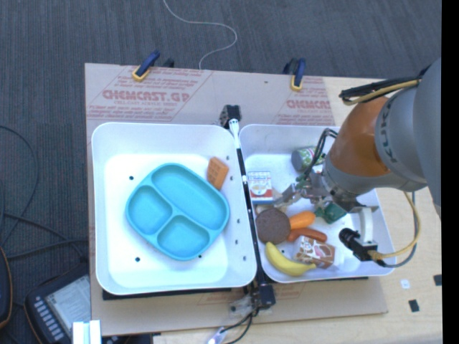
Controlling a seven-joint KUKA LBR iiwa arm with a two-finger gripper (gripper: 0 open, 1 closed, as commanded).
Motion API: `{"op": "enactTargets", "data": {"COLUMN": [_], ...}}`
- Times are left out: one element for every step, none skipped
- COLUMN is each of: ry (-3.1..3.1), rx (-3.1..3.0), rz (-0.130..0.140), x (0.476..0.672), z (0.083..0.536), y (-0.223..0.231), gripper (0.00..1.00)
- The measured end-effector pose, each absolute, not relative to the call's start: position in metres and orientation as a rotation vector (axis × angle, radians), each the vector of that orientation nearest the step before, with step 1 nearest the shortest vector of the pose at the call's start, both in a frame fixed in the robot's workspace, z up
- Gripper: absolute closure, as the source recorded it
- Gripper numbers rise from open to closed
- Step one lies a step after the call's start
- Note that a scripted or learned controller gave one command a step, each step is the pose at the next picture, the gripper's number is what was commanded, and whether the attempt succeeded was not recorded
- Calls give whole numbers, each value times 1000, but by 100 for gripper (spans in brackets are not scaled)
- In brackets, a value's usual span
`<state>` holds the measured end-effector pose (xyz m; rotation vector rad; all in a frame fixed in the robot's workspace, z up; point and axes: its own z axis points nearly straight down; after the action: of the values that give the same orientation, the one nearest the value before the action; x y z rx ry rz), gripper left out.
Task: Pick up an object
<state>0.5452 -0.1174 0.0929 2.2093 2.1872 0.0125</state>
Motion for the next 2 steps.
{"op": "enactTargets", "data": {"ry": [2201, 2202], "rx": [2212, 2214], "rz": [18, 15], "x": [546, 545], "z": [103, 102], "y": [-113, -113], "gripper": [100, 0]}}
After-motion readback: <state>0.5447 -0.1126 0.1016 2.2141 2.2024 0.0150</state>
